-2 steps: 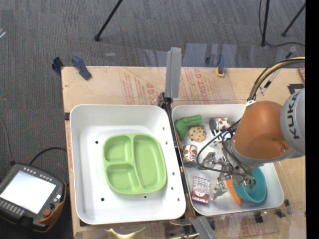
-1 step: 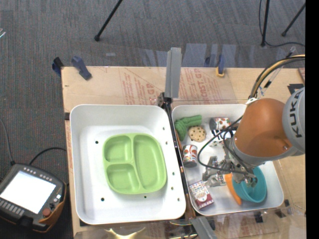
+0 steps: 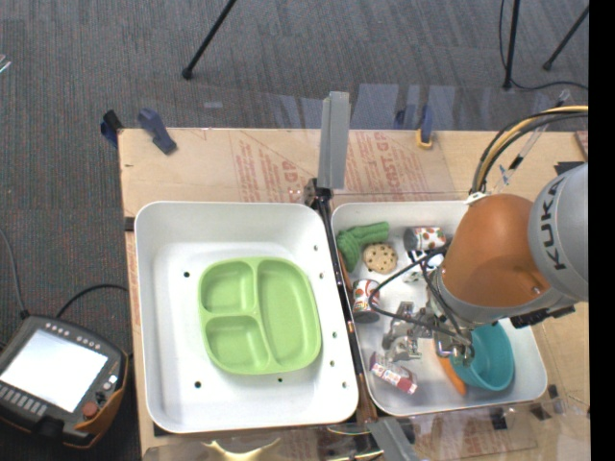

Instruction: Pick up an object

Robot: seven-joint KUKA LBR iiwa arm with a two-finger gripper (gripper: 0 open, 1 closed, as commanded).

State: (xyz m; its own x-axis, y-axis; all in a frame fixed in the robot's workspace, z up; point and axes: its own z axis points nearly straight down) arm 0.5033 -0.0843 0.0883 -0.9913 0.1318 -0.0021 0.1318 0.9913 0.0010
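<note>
The right bin (image 3: 534, 384) holds several small objects. At its far left lie a green toy (image 3: 363, 236) and a round cookie (image 3: 381, 256). A small red and white can (image 3: 365, 296) lies against the left wall, and a spotted cup (image 3: 426, 238) sits near the back. A red and white packet (image 3: 394, 376) lies at the front. A teal bowl (image 3: 490, 358) sits front right with an orange piece (image 3: 454, 373) beside it. My gripper (image 3: 411, 337) hangs low over the bin's middle, just above the packet and left of the bowl. The orange wrist hides what lies under it.
The left bin (image 3: 163, 257) holds a green divided plate (image 3: 259, 315). A grey upright post (image 3: 334, 142) stands behind the seam between the bins. A handheld screen unit (image 3: 58, 377) lies on the floor at the left. Tripod legs stand behind the bench.
</note>
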